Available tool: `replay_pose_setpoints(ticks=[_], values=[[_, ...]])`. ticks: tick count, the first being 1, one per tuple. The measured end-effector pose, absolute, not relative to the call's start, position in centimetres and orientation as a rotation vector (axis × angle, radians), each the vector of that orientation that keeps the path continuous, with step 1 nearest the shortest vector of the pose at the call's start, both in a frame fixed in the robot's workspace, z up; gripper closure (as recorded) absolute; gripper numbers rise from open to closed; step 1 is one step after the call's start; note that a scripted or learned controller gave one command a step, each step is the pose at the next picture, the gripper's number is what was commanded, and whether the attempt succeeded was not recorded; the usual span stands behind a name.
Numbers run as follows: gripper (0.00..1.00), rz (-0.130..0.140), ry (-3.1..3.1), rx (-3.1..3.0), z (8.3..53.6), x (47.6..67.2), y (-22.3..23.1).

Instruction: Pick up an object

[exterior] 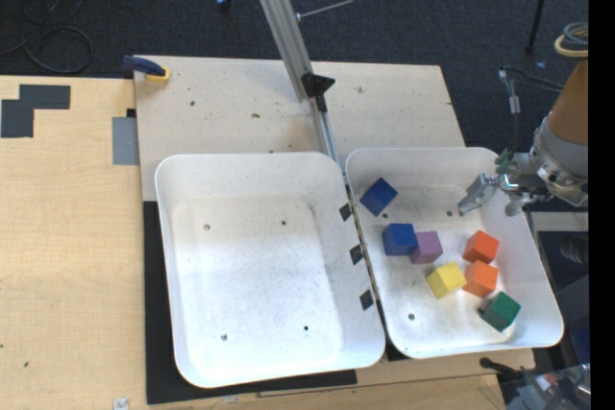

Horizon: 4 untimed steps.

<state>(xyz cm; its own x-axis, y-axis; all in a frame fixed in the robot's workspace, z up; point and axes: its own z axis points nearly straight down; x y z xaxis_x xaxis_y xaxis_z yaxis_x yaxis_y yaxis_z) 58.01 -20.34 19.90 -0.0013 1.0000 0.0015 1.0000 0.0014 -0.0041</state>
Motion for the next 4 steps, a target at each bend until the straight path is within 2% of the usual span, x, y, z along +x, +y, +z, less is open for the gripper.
replay_pose_setpoints(ticks=[1,2,3,4], values=[[0.0,0.003,-2.221,-2.217,19.9,58.0,-20.3],[0.0,0.007,-2.215,-2.215,13.5,57.7,-20.2],[0.0,0.0,-2.223,-2.225,9.0,57.8,-20.2],[1.0,0.0,-2.218,-2.226,10.1,57.7,-20.2]])
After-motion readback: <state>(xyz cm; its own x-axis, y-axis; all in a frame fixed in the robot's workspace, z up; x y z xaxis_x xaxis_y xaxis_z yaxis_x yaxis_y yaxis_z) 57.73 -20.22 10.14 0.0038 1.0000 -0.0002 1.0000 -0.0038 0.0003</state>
